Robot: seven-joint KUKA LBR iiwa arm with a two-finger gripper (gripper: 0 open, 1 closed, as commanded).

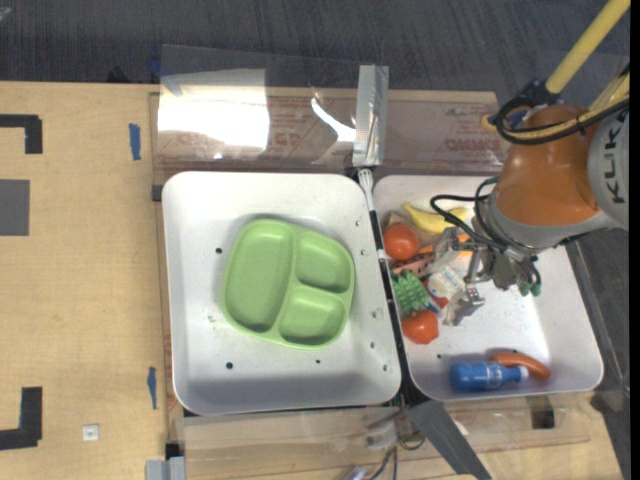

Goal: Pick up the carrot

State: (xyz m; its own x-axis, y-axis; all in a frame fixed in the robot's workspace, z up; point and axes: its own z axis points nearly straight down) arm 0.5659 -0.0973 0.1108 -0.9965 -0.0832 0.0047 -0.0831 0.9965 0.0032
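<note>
The pincer point(462, 290) hangs low in the right bin point(570, 308), at the edge of a small heap of toy food near the bin's left wall. Whether it is apart or together I cannot tell, as the wrist and the clutter around it hide that. The grey arm point(545, 183) with its orange band comes in from the upper right.

The carrot point(522, 362) lies on the bin floor near the front edge, well apart from the pincer, touching or just beside a blue bottle point(478, 375) on its left.

In the heap are a banana point(432, 218) at the back, a tomato point(401, 241) just in front of it, a green spiky piece point(408, 292), and a second tomato point(421, 327) nearest the front.

The left bin point(200, 368) holds a green divided plate point(288, 281) with three compartments. Both bins sit side by side on the worktop point(70, 298).
</note>
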